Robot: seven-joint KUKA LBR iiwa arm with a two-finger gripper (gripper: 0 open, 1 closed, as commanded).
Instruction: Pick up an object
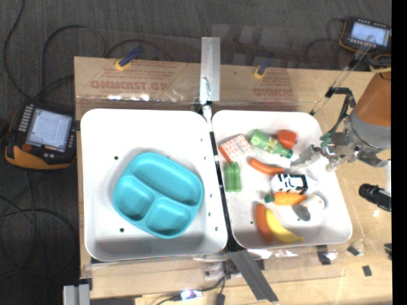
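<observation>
Objects: toy food pile in right bin point(331, 170), all lying left of and below gripper point(305, 159); none lifted yet.
Gripper: at right bin's upper right, arm point(372, 122) behind it to the right, tip aimed left toward pile; finger spread too blurred to judge, cannot tell.
Holding: nothing seen between fingers.
Nearest to tip: orange sausage-shaped piece point(266, 166) just left; black-and-white item point(290, 183) just below.
Further left of tip: green bottle point(270, 143) with red-orange piece point(287, 137) touching its right end; red patterned box point(236, 148) beyond; green block point(232, 176) at bin's left wall.
Below tip: carrot point(287, 199) touching black-and-white item; grey item point(303, 213) beside it; banana point(278, 226) against orange piece point(261, 220) near front wall.
Far left: blue divided tray point(159, 194) in left bin point(95, 170), well apart from gripper.
Stage: likely approach, target not settled.
Risk 1: tight clutter, so a finger could land on a neighbour and block closing.
Risk 2: rounded, slick shapes such as sausage, carrot, banana may squirt out of a pinch.
Risk 3: bin's right wall close by, low descent might clip rim.
Risk 4: two touching items caught together, one drops on lift.
</observation>
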